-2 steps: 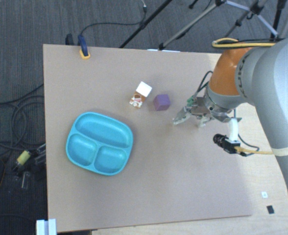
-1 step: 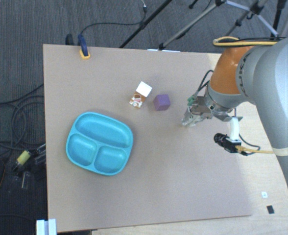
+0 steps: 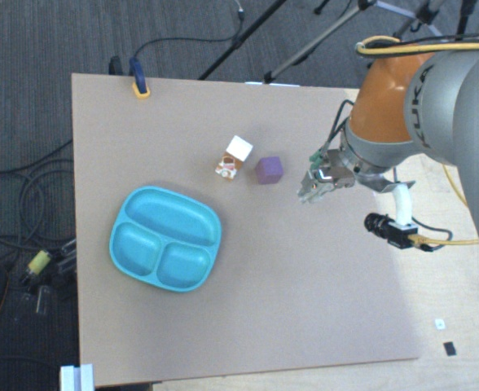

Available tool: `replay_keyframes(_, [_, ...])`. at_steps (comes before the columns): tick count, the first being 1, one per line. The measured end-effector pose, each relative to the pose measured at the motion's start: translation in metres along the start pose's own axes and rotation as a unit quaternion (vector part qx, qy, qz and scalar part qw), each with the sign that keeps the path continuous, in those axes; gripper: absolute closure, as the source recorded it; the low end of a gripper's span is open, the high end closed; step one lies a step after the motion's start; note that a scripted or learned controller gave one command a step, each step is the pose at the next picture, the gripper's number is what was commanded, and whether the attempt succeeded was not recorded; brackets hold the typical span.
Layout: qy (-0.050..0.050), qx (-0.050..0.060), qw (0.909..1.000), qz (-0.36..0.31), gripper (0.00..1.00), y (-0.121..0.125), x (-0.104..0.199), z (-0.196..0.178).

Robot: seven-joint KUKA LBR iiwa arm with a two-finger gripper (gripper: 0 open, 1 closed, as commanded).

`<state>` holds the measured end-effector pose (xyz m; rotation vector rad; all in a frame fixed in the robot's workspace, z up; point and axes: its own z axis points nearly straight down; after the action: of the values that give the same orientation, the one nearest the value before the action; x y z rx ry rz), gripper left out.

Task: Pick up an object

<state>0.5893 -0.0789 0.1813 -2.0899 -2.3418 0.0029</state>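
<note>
The gripper [image 3: 311, 187] hangs over bare board on the right side of the bench, at the end of the grey arm [image 3: 435, 96] with its orange band. Nothing lies between its tips, so it carries no object, but whether it is spread or closed cannot be told from this slanted look down.

The nearest candidate is the purple cube [image 3: 269, 169], just to the left of the gripper and slightly farther back, resting flat on the board. Further left, close beside it but apart, sits a white block [image 3: 239, 147] with a small brown-and-white piece [image 3: 226, 168] touching or nearly touching its near side (too small to tell which). The blue divided plate [image 3: 167, 238] lies well apart, toward the near left.

The step in hand looks like the approach, with nothing yet lifted. To do it well, the tool should move left until it is centred over the purple cube, turn so its closing line meets two opposite flat faces squarely, and come down straight. The gap to the white block is narrow, so the safer choice is probably to close along the near-far direction, keeping the left side free of that neighbour.
</note>
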Motion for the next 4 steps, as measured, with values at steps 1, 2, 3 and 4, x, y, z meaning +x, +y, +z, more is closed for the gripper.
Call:
replay_keyframes(1, [0.0, 0.001, 0.9999, -0.014, 1.0, 0.005, 0.046, 0.0])
replay_keyframes(2, [0.0, 0.001, 0.9991, -0.041, 1.0, -0.004, 0.091, 0.0])
replay_keyframes(3, [0.0, 0.001, 0.9991, -0.041, 0.0, -0.004, 0.091, 0.0])
replay_keyframes(4, [0.0, 0.001, 1.0, -0.004, 0.0, -0.04, 0.083, 0.001])
